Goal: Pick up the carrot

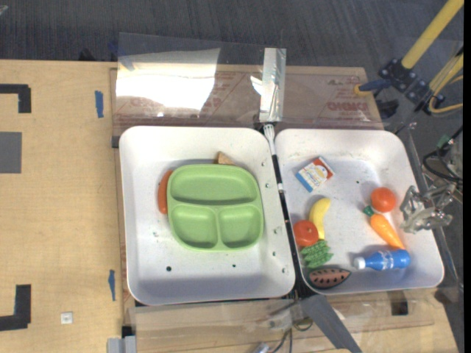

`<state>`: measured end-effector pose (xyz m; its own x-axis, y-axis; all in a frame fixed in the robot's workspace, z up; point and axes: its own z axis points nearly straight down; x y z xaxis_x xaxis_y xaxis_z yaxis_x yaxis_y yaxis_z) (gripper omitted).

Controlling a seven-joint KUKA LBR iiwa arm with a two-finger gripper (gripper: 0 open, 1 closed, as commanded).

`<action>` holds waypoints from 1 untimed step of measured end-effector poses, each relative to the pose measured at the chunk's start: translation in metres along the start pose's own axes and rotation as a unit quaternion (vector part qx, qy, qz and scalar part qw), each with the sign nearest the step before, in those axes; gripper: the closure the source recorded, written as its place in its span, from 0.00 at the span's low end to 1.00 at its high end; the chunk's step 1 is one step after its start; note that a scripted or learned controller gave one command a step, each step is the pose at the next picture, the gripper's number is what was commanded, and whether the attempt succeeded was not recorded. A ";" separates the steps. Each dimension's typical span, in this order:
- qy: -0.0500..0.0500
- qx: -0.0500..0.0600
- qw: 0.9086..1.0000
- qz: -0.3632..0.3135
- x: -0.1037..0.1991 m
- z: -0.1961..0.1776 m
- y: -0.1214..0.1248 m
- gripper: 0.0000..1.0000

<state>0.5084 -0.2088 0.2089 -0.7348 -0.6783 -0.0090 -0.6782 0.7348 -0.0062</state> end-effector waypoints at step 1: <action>-0.003 0.003 1.000 0.001 -0.003 -0.011 -0.001 1.00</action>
<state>0.5107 -0.2077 0.2199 -0.7360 -0.6768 -0.0151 -0.6768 0.7361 -0.0113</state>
